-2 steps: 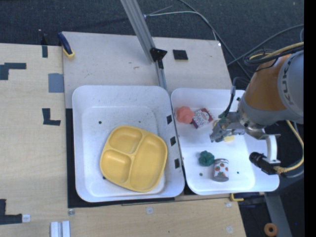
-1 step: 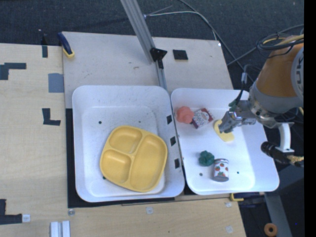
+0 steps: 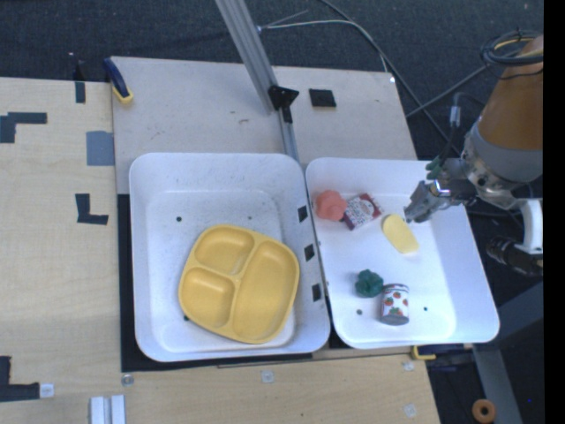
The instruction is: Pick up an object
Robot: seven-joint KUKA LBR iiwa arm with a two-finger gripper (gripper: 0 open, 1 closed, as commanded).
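Yellow block [image 3: 400, 234] — beside gripper [image 3: 418, 210], wrapper [image 3: 360, 210] near

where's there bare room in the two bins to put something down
Left bin: bare floor along its far wall, behind the yellow tray. Right bin: bare near its right wall. Crowded: its far end, with pink item, packet, yellow item, gripper.

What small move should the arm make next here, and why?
Probably a short descent toward the yellow oblong object in the right bin. The gripper sits just up and right of it, with nothing visibly between its fingers, and that piece lies apart from the pink object and red-and-white packet, so it looks the nearest, least crowded target.
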